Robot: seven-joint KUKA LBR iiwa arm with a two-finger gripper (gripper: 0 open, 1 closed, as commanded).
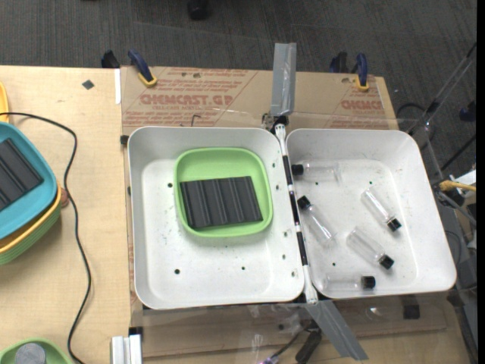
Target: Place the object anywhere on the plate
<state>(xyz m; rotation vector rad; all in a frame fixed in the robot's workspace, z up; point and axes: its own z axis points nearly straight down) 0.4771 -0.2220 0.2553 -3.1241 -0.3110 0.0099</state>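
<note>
- clear vials with black caps lie loose in the right bin (424,203); any one of them may be the object to move.
- vial (380,210) lies right of the bin's middle, long axis running from upper left down to lower right, cap at the lower right end.
- a second vial (370,249) lies just below it, tilted the same way, cap again at the lower right.
- a third vial (314,218) lies near the bin's left wall, cap at its upper left end.
- two more caps are visible, one near the upper left corner (297,170) and one by the front wall (368,282); their clear bodies are hard to make out against the white.
- the plate (223,193) is green, square with rounded corners, and sits in the left bin (151,226), towards the back; a dark ribbed mat (221,202) covers its floor.
- the plate lies to the left of all the vials, across the wall where the two bins meet; nothing rests on it but the mat.
- the tool's state cannot be told from this view, nor which way the vials lie from it.
- judgement: no vial has been picked up yet, so the task is at its start.
- the bins stand on cardboard (189,95) clamped to the worktop (61,97); teal and green dishes (23,188) sit at the far left.
</note>
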